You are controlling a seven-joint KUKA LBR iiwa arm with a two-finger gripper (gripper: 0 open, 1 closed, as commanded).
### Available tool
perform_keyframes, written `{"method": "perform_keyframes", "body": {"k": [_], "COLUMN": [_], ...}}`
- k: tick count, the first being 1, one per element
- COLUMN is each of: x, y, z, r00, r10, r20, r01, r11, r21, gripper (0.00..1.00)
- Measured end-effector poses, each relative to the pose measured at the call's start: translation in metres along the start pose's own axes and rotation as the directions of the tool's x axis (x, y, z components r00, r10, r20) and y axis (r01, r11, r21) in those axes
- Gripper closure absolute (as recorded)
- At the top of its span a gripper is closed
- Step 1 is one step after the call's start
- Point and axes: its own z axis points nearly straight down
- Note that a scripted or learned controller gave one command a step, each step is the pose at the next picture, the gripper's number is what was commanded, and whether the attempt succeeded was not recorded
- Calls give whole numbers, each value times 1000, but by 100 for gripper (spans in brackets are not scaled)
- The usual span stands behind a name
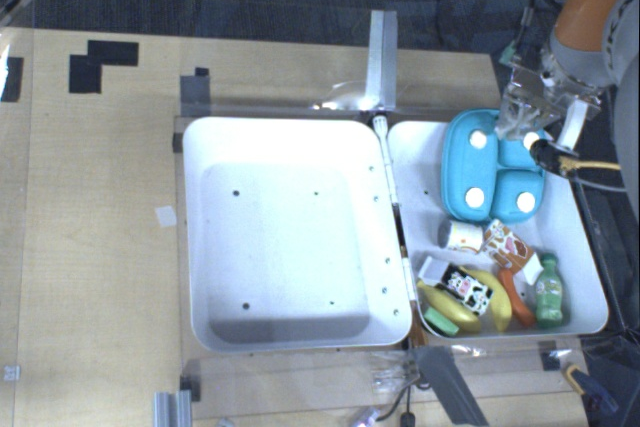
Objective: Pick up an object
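End effector (522,120), its grip state impossible to tell, hangs over the far right edge of the light blue plastic toy (492,167), whose bulk lies nearer the bench's front.

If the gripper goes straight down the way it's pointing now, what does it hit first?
Most likely the blue toy: the gripper hangs over its upper right part in the right bin. Depth is hard to judge from this slanted view, so the exact contact spot is uncertain.
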Motion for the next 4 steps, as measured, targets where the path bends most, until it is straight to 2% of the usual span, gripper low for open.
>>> {"method": "perform_keyframes", "body": {"k": [1,2,3,4], "x": [-24,-28,-49,-26], "y": [10,0,-75,-34], "z": [1,-81,-26,-82], "r00": [867,923,948,994], "r10": [498,385,317,110], "r20": [2,0,2,0], "r01": [-498,-385,-317,-110], "r11": [867,923,948,994], "r21": [1,-1,4,1], "gripper": [100,100,100,100]}}
